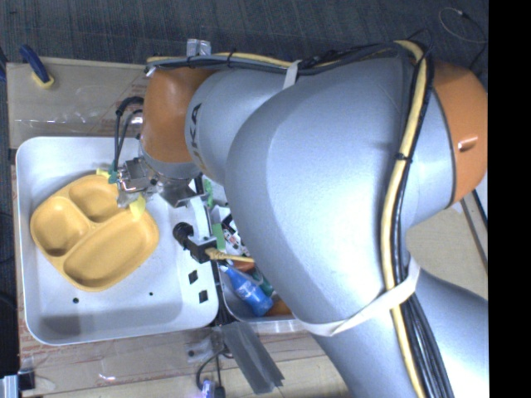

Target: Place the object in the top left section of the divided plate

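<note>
Yellow divided plate (93,232) lies in the left white bin (50,322). The gripper (131,186) hangs over the plate's right rim; whether it is clenched or grasping anything cannot be told.

A single fixed camera looks down at a slant on the bench from above. The bulky grey robot arm with an orange band (332,189) sits close beneath it, covering the right bin; the shallow white left bin (33,297) lies open to view.
</note>
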`<state>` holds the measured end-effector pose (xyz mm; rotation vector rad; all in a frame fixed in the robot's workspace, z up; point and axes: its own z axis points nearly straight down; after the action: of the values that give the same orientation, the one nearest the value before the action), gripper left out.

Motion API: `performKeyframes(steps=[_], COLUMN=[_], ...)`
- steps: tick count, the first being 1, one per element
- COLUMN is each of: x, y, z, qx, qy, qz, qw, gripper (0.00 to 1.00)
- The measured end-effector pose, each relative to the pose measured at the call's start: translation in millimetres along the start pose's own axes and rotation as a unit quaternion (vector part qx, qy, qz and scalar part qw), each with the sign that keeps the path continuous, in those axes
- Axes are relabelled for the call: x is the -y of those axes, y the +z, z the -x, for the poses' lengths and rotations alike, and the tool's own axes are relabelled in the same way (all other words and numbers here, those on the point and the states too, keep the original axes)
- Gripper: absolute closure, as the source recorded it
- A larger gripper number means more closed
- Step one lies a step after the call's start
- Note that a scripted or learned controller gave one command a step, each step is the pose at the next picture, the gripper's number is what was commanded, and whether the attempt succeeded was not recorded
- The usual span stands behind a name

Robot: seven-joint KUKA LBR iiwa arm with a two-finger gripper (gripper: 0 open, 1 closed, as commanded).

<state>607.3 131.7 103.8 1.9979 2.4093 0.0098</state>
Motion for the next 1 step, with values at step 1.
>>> performKeyframes(steps=[1], x=[0.8], y=[-118.1], z=[-81.4], qx=[-0.002], qy=[0.004], qz=[-0.007], qw=[1.0000], gripper=[1.00])
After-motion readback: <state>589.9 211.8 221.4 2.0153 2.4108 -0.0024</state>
